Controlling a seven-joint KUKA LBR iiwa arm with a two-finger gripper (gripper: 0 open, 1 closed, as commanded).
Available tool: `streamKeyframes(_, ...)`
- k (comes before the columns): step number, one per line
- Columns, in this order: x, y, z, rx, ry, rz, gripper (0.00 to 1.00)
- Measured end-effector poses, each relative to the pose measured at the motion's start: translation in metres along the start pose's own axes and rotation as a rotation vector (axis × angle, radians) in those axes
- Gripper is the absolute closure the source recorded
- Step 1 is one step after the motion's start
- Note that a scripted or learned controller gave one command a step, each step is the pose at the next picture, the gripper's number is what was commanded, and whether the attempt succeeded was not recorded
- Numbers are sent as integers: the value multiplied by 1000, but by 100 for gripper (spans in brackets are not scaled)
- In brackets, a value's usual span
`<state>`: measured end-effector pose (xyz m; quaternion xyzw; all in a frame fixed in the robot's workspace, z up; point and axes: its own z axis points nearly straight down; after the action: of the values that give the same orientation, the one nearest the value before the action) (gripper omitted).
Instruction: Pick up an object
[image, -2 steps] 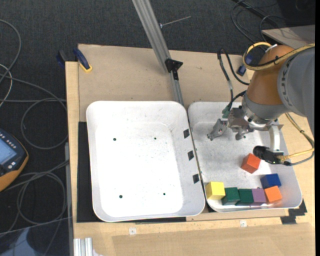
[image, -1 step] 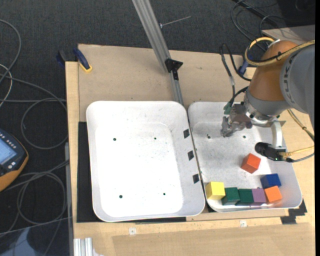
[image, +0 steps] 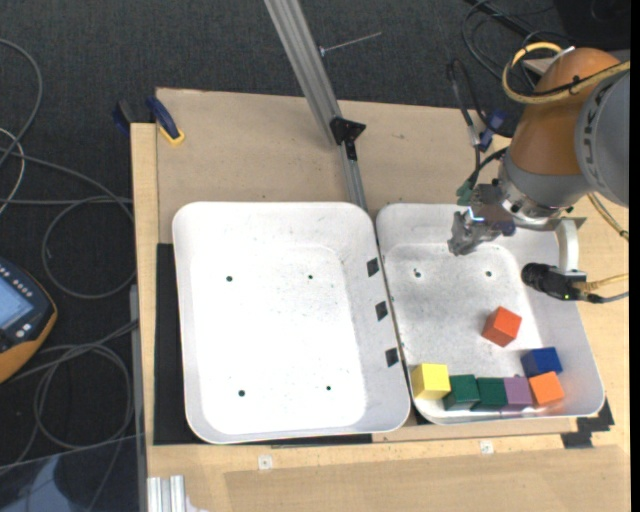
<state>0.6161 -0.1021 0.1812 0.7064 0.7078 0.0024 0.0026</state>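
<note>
Bright, even overhead light, soft shadows, mild glare on the white bins (image: 200, 240), slightly soft focus.

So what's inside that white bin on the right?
The right bin holds seven small blocks: a red-orange one alone, and yellow, two green, purple, orange and blue along its near edge. The gripper hides some floor.
</note>
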Motion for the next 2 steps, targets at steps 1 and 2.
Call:
streamKeyframes(1,0,2,-39,1,0,0,100)
streamKeyframes(2,57,9,-48,4,3,-5,100)
